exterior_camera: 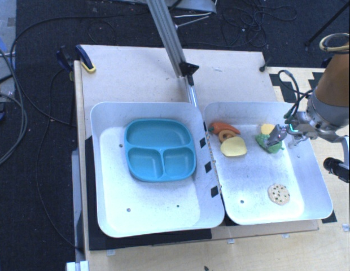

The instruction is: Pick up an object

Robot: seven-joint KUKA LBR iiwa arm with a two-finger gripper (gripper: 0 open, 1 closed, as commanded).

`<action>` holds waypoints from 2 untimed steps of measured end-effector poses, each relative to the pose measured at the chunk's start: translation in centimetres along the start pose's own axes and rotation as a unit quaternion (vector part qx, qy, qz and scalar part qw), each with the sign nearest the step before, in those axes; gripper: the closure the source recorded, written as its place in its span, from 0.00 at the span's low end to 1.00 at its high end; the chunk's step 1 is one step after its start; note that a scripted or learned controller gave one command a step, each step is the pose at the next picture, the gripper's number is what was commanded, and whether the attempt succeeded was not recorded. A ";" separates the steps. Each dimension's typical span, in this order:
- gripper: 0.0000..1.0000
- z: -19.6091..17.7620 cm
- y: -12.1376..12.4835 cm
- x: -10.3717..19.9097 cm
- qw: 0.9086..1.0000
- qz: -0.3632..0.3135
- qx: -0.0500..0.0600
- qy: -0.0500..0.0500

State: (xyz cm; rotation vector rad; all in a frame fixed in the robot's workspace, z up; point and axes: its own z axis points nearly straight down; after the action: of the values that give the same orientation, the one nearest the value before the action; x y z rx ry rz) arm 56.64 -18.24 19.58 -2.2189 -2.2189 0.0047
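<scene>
From where I stand, looking down from the camera above, the worktop (163, 66) carries two white bins side by side. The left bin (107, 208) has a blue tray (161, 150) with three little sections in it. The right bin (310, 196) has the small toys, so I will use the cookie (279, 194) with dark dots as my marker.

Up and to the left of the cookie lies a yellow lump (233, 147), and just beyond it, touching or nearly so, is an orange carrot-like toy (224, 130). Straight up from the cookie sits a green toy (271, 143) with a small yellow piece (267, 129) right beside it.

The claw (281, 133) hangs low over the green toy, coming in from the grey arm (327, 106) on the right. I cannot tell if the claw is spread or pinching; it is too small and blurry there, and I would not say it has hold of anything.

The green toy looks like play food: light, likely hard plastic or rubber, and a bit smooth, so it may slip or roll away. It is lumpy, so I think the best hold is across its thick middle, pressing from two sides, and keeping clear of the yellow piece next to it
</scene>
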 end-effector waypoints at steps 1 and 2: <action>0.00 -0.2 0.1 0.0 1.000 0.000 -0.002 0.000; 0.00 4.3 0.0 -0.6 1.000 0.001 -0.001 0.000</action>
State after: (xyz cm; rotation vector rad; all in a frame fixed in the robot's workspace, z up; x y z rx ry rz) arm 56.63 -18.81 15.28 -2.2213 -2.2177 0.0037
